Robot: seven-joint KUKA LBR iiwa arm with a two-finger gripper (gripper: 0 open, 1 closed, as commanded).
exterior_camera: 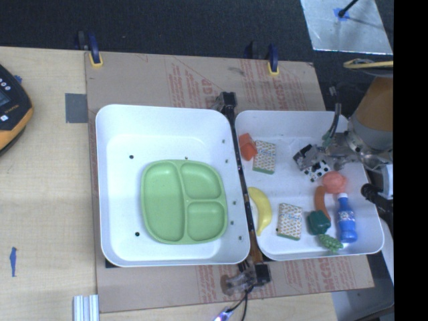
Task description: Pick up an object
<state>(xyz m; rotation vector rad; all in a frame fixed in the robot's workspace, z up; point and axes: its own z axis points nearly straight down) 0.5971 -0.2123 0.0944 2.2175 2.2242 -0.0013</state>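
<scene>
**Two white bins on a cardboard-covered bench, gripper low in the right bin**

Nearest the camera, the pale wooden bench top carries a brown cardboard sheet printed with faint red lettering. On it sit two shallow white plastic bins, touching along their inner edges.

The left bin holds a light green moulded tray with three compartments, lying flat near its middle.

The right bin holds the loose items. Along its near edge lie a yellow banana against the left wall, a small patterned packet, a dark green block-like toy with a green knobbly piece just beside it, and a blue bottle with a white cap. An orange carrot-shaped piece lies between the green toy and a round pinkish-red object. Further back are a second patterned packet and a red-orange rounded object touching it.

The black-and-white two-finger gripper sits low over the right bin, just beside the pinkish-red object. Nothing can be seen between its fingers, and I cannot tell whether they are apart or together. The grey arm with its orange band enters from the right.

At the far edge, two blue-and-yellow clamps pin the cardboard. Beyond lies dark carpet with a pale sheet. A yellow-and-black device rests at the bench's left.
</scene>
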